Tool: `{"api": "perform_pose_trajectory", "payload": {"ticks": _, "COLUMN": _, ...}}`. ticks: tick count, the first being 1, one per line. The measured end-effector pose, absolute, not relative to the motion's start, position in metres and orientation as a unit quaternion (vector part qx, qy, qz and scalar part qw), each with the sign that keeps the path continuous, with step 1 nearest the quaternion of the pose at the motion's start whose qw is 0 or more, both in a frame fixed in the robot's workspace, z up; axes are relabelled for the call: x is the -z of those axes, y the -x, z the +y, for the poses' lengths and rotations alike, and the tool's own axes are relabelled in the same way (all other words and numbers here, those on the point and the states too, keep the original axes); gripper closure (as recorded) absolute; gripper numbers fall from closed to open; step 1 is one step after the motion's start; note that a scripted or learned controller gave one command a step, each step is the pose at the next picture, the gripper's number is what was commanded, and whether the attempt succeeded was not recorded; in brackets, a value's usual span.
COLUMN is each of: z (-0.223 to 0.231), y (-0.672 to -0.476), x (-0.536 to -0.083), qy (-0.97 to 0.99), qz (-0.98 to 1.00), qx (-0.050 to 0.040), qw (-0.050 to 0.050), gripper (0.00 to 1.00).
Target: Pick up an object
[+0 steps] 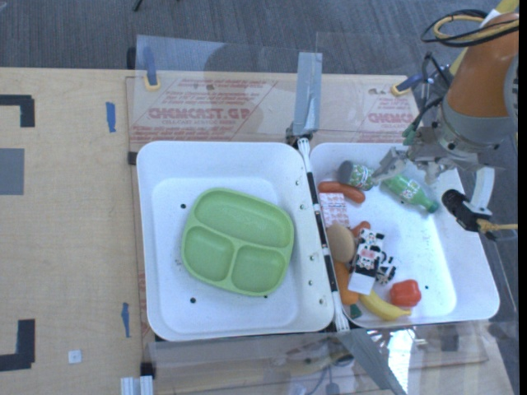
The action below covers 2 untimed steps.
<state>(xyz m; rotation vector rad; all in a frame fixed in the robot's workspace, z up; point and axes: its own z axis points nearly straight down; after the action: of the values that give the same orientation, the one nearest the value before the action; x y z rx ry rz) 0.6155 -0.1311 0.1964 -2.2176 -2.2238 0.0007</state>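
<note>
Gripper (pixel 394 169): over right bin (pixel 461 303), at its twelve o'clock; finger state cannot be told. Green bottle (pixel 409 191): lying tilted just beside the fingertips. Green can (pixel 356 174): at the gripper's nine o'clock. Left bin (pixel 156 220): holds green divided plate (pixel 237 241).

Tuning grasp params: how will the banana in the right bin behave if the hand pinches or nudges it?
The banana looks like a smooth toy, so probably light, stiff and a bit slippery. Its curve may make it pivot when nudged. It lies against the red tomato-like toy near the bin's front wall, so finger room looks tight.
</note>
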Motion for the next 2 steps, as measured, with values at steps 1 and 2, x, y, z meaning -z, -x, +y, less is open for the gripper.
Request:
{"api": "perform_pose_trajectory", "payload": {"ticks": 1, "z": -0.186, "y": -0.618, "x": -0.095, "qy": 0.660, "qz": -0.751, "qx": -0.0004, "qw": 0.001, "gripper": 0.00}}
{"api": "perform_pose_trajectory", "payload": {"ticks": 2, "z": -0.187, "y": -0.619, "x": -0.107, "qy": 0.661, "qz": -0.751, "qx": 0.0011, "qw": -0.002, "gripper": 1.00}}
